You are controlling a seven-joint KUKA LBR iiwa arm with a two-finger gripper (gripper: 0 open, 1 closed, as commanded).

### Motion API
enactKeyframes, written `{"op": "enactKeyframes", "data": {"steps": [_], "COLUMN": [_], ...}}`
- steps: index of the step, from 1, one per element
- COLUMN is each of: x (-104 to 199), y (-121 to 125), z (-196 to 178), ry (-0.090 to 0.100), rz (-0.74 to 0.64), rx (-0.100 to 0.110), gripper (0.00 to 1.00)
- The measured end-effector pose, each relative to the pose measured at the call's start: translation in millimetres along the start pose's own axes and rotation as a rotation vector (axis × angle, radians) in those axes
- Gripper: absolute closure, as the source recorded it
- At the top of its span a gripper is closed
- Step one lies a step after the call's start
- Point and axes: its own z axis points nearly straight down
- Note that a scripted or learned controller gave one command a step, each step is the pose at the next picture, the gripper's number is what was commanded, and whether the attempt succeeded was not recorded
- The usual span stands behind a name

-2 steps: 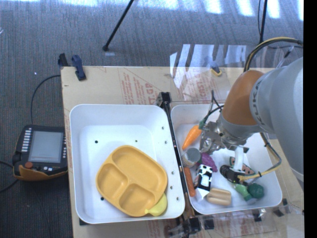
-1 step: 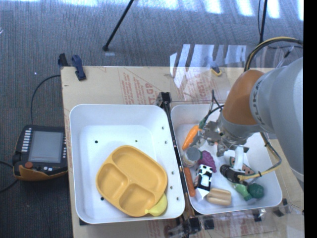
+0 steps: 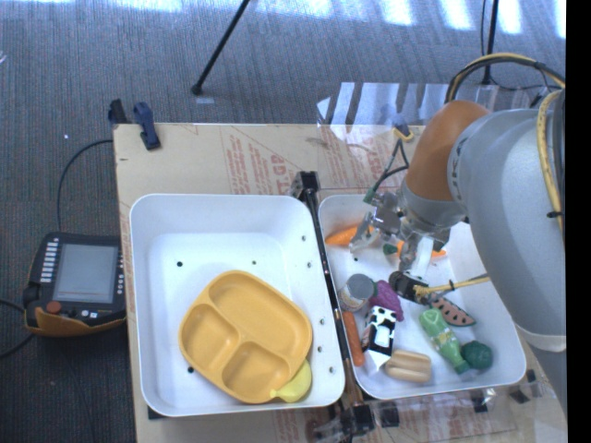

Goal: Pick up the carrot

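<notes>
Orange carrot [image 3: 341, 236] lies at the upper left of the right bin [image 3: 510, 340], just left of the end effector [image 3: 395, 238]; whether its fingers are spread or closed I cannot tell. Lower in that bin sit small toys, and a yellow tray [image 3: 245, 335] rests in the left bin [image 3: 152, 247]

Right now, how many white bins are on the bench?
2. The left bin holds a yellow tray; the right bin holds the toy food, with the arm reaching over it. The arm covers part of the right bin, so some items there may be hidden.
</notes>
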Motion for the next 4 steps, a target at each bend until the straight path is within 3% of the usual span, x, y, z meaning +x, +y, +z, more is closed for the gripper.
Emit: {"op": "enactKeyframes", "data": {"steps": [1, 2, 3, 4], "x": [-0.2, 74.4, 29.3, -66.8], "y": [-0.4, -46.9, -77.1, -98.4], "z": [-9.6, -101.7, -98.3, 2.4], "ry": [0.0, 0.004, -0.002, -0.003], "rz": [-0.003, 0.244, -0.072, -0.105], "rx": [0.006, -0.003, 0.003, 0.004], "gripper": [1.0, 1.0, 1.0, 1.0]}}
